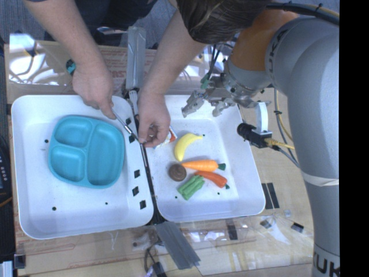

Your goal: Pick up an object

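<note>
1. We see the grey arm (305, 68) coming in from the right, wrist bent down over the right bin's (245, 198) far edge.
2. The gripper (204, 104) hangs above the bin with its fingers spread and nothing between them.
3. Banana (183, 145), carrot (202, 165), a red-orange piece (214, 179), green bean pod (191, 187) and brown ball (177, 172) lie in that bin.
4. Two human hands (151, 120) are at the seam between the bins; a blue divided plate (86, 152) sits in the left bin (26, 154).

Red object (172, 136) half under hand (152, 121)
</note>
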You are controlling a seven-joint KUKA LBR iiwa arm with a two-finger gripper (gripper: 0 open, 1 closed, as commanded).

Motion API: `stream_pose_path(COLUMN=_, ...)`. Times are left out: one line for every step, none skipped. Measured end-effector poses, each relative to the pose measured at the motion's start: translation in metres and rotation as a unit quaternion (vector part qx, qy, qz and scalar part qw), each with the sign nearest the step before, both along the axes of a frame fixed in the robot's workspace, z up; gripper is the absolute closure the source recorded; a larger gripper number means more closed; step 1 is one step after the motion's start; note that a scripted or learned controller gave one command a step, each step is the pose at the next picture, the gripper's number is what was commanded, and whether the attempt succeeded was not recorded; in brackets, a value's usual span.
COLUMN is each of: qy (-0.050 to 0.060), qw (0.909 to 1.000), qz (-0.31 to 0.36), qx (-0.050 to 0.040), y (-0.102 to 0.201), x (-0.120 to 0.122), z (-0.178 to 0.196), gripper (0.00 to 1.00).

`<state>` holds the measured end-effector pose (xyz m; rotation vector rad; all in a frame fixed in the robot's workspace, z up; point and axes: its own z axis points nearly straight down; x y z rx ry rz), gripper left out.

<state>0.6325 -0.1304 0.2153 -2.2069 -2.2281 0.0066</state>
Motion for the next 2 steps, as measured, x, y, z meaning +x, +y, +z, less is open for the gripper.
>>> stream_pose_path(qy=0.0, qw=1.0, qz=0.0, qx=0.0, y=0.0, x=0.0, z=0.0, gripper=0.0)
stream_pose_path(qy=-0.005, qw=0.9996, qz=0.029, qx=-0.0007, y=0.005, x=-0.01, z=-0.119, gripper=0.0)
